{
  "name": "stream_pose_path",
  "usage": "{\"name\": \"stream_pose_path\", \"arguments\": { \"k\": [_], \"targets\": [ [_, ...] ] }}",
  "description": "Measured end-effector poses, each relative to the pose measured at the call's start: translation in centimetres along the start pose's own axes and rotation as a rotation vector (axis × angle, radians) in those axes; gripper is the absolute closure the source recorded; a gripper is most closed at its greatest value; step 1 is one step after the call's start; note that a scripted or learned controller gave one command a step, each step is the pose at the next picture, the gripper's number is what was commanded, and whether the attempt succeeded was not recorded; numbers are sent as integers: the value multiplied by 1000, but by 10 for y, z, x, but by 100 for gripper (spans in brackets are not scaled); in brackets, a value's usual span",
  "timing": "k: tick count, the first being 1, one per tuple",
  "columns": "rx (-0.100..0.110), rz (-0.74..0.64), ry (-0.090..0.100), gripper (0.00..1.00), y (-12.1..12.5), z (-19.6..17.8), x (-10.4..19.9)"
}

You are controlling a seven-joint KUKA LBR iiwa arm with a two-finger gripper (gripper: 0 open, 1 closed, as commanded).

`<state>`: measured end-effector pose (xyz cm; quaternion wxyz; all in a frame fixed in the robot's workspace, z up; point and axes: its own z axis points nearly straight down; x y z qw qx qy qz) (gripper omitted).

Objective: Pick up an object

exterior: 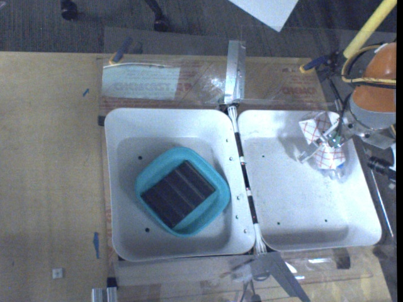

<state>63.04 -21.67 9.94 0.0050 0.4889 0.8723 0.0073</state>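
Seen from above: gripper [332, 137] low over right bin's [302, 231] far right corner, closed or not impossible to tell, right at a crumpled red-checked wrapper [320, 148]; teal dish [182, 191] in left bin [126, 143].

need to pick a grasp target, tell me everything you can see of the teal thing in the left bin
The teal container looks like a shallow square plastic tray with rounded corners and a raised rim. A dark, ribbed square insert fills its middle. It lies flat, turned at an angle to the bin walls, on the floor of the left bin, roughly centred and slightly toward the near side. Only the bin floor touches it.
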Motion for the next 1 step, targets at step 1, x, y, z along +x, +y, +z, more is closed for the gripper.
{"name": "stream_pose_path", "arguments": {
  "k": [1],
  "targets": [
    [15, 25, -2, 100, 35, -81, 47]
  ]
}}
